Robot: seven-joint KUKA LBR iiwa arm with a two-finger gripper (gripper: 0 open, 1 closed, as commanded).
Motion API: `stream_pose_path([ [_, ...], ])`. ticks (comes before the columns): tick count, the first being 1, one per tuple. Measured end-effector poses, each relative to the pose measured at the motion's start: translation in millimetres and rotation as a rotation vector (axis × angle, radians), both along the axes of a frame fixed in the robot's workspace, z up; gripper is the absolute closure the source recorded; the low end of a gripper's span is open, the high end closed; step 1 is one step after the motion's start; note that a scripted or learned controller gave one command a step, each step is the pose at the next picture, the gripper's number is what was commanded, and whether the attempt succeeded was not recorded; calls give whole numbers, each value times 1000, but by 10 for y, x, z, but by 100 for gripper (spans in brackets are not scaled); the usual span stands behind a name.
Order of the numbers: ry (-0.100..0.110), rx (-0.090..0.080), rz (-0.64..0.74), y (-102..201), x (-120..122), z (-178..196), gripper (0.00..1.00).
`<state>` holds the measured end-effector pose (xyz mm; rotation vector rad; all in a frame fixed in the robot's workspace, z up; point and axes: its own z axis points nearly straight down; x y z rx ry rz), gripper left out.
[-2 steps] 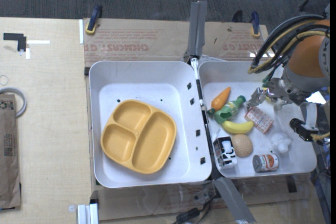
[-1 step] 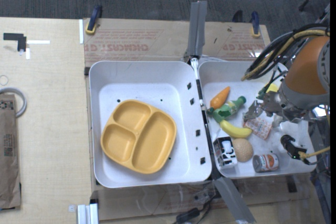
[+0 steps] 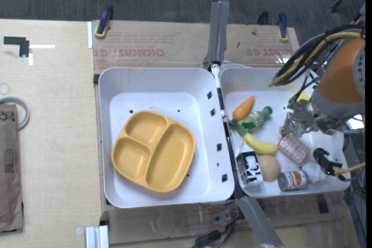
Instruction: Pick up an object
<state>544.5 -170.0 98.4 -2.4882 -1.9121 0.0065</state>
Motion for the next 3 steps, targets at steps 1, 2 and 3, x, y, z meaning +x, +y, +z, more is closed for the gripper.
stream_pose_path([
  [1,-3,-2,37,154,231,873,100],
  [2,-2,-2,37,154,231,871,0],
  [3,-1,0,80,5,-267,139,0],
])
